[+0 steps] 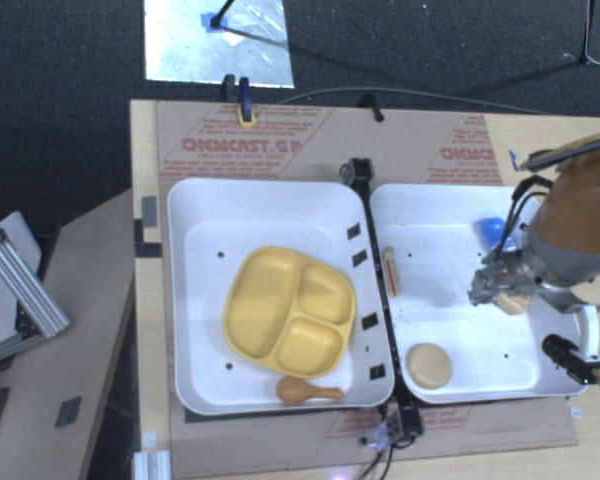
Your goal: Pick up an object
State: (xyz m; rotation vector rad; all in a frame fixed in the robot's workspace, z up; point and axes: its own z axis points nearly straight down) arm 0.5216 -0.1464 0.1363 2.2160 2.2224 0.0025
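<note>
1. left bin [195, 268]: yellow divided plate [290, 311] lies flat near the middle, three compartments, turned at a slant to the bin walls.
2. just below the plate, against the near wall of the same bin: tan drumstick-shaped piece [306, 391], lying on its side, thin end pointing right.
3. right bin [440, 208]: slim tan stick [390, 270] lies along the left wall, beside the divider between the bins.
4. near front-left corner of the right bin: round beige disc [429, 365], flat on the floor, apart from the stick.
5. toward the right: blue object [492, 231], partly hidden by the arm (shape unclear).
6. gripper [492, 288] sits low over the right bin, just below the blue object; a small tan thing [511, 303] shows right beside it. cannot tell whether the claw is spread or clenched, or grasping anything.
</note>
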